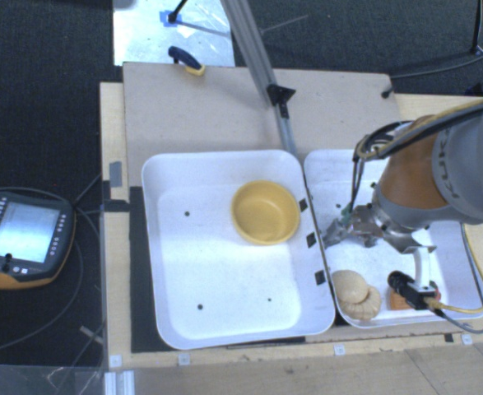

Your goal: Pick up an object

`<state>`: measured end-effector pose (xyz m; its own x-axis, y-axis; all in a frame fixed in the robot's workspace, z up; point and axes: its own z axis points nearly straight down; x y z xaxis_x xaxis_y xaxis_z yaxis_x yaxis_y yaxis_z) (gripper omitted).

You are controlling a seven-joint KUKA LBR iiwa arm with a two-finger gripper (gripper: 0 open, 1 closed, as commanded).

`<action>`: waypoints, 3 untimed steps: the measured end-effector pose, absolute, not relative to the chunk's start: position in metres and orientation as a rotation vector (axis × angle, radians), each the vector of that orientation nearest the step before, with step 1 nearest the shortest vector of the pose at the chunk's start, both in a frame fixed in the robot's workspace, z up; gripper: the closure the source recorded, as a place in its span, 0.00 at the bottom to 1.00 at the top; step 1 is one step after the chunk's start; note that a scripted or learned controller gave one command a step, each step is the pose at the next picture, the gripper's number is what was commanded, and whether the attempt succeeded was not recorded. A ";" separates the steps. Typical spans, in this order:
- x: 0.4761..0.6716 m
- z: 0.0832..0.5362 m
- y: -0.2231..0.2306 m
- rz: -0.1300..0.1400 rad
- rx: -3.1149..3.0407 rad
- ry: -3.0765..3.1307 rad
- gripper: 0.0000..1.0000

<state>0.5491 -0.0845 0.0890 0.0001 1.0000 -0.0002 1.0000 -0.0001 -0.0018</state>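
Observation:
A yellow bowl [265, 211] sits upright in the left bin [183, 303], near its far right corner. A beige, bun-shaped object [355, 294] lies at the near left corner of the right bin [332, 171]. Just right of the bun, a small orange thing [397, 302] is partly hidden by the robot's wrist parts. My gripper [338, 230] hangs low over the left side of the right bin, a short way beyond the bun and apart from it. Nothing shows in its grasp.
The divider between the two bins runs just left of my gripper. A metal pole [257, 52] slants across the bench behind the bins. A teach pendant [20, 239] lies on the floor at far left.

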 end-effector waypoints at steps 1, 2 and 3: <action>0.550 0.101 -0.085 -0.001 -2.222 -2.222 1.00; 0.541 0.154 -0.084 -0.005 -2.224 -2.225 1.00; 0.539 0.197 -0.084 -0.005 -2.223 -2.225 1.00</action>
<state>0.5386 -0.0835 0.1966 -0.0007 1.0000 -0.0003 1.0000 0.0007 0.0046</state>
